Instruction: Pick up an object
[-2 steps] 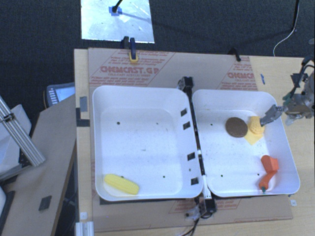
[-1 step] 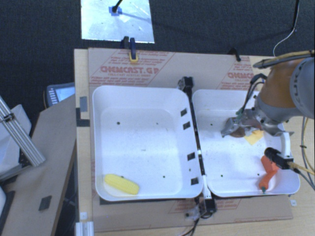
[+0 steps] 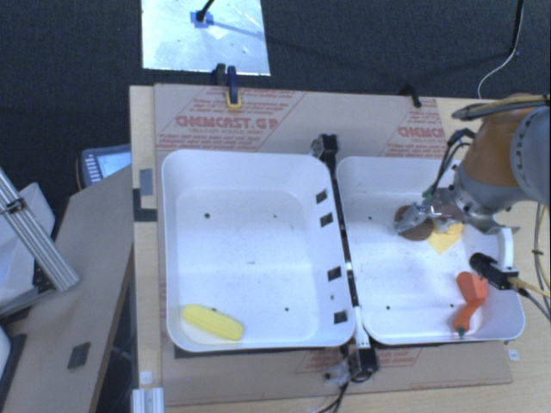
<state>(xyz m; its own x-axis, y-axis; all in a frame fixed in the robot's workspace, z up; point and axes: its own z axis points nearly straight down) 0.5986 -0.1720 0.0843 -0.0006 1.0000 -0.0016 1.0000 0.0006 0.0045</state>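
The gripper [image 3: 419, 220] is hovering over the right bin [image 3: 379, 317], its jaws' opening impossible to tell; a yellow piece [image 3: 445, 241] is lying just beside, an orange carrot [image 3: 467, 299] farther toward the near rim.

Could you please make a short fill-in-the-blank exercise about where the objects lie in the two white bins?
1. The yellow corn cob lies in the ____ bin.
2. The orange carrot lies in the right bin, near its ____ right corner.
3. The claw is low over the ____ bin, beside a brown object.
4. The flat piece next to the brown object is ____ in colour.

Missing words: left; front; right; yellow
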